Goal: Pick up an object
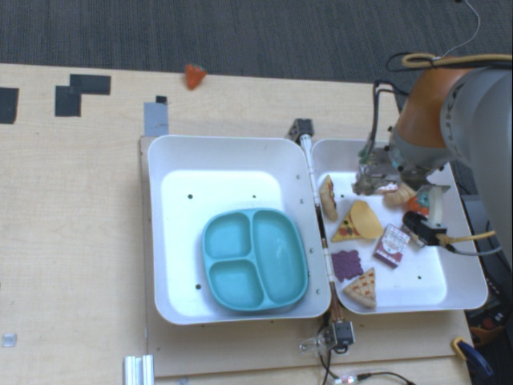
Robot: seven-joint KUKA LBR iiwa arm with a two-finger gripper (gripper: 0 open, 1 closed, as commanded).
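— What's in the bins?

— Left bin (172, 239): a teal divided plate (255, 258). Right bin (465, 287): pizza slices (361, 287), a purple square (346, 263), a small carton (390, 245).

— And the gripper (373, 179)?

— Low over the right bin's far end (grip: cannot tell).

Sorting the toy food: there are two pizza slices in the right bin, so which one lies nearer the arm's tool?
The upper pizza slice, beside the yellow piece, lies nearer the tool. The other slice sits at the bin's front edge, below the purple piece.
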